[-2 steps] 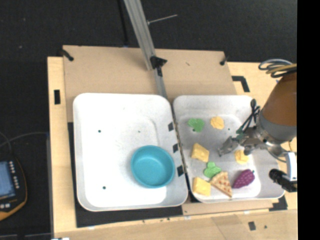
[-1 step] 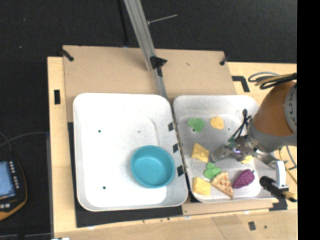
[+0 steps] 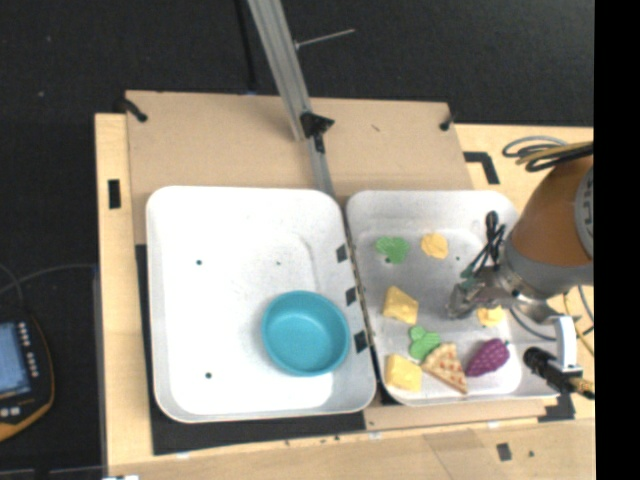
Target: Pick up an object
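Observation:
The right bin (image 3: 420,206) holds small toy foods: a green piece (image 3: 392,250), a yellow piece (image 3: 434,245), a yellow cheese wedge (image 3: 401,305), a green piece (image 3: 424,343), a yellow block (image 3: 403,373), a pizza slice (image 3: 446,367), a purple grape bunch (image 3: 487,357) and a small yellow piece (image 3: 490,316). My gripper (image 3: 462,301) is low inside this bin, between the cheese wedge and the small yellow piece. Nothing shows between its tips.
A blue bowl (image 3: 305,332) sits in the left bin (image 3: 200,228), near its right wall. A metal pole (image 3: 285,63) slants up behind the bins. Cables (image 3: 535,150) lie at the bench's right.

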